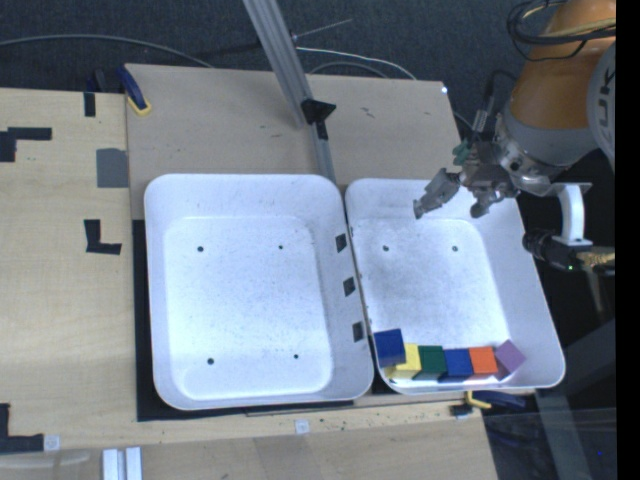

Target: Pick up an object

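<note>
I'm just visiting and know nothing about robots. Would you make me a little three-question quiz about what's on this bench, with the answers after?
1. True or false: the coloured blocks lie in the left bin.
2. Multiple choice: where in the right bin are the blocks? A) along the far edge B) along the near edge C) in the middle
3. Short answer: is the gripper over the blocks or over the other end of that bin?

Key
1. False. They lie in the right bin.
2. B. They sit in a row along the near edge, close to the camera.
3. Over the other end: it hangs above the far edge, apart from the blocks, its fingers spread with nothing between them.
</note>
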`<state>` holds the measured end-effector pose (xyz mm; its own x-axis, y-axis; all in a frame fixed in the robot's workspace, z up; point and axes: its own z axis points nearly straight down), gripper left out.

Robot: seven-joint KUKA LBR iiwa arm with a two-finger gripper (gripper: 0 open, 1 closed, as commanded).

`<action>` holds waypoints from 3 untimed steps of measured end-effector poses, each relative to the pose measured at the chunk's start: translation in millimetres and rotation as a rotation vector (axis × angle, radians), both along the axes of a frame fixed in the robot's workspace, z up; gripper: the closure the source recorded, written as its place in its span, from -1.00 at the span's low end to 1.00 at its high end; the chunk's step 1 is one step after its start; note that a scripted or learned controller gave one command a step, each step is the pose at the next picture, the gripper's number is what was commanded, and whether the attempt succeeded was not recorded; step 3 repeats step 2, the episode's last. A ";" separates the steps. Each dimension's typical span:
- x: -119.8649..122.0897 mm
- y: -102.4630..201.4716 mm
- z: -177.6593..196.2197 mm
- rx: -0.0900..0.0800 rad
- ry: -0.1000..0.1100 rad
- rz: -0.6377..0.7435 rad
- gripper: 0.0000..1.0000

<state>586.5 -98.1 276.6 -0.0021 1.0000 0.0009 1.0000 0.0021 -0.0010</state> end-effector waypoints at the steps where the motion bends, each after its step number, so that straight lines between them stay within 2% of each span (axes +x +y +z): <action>1: -53.5 30.4 -68.2 0.002 0.011 -0.001 -1.00; 2: -52.2 146.0 -86.1 0.002 0.004 0.007 -1.00; 3: -52.2 146.0 -86.1 0.002 0.004 0.007 -1.00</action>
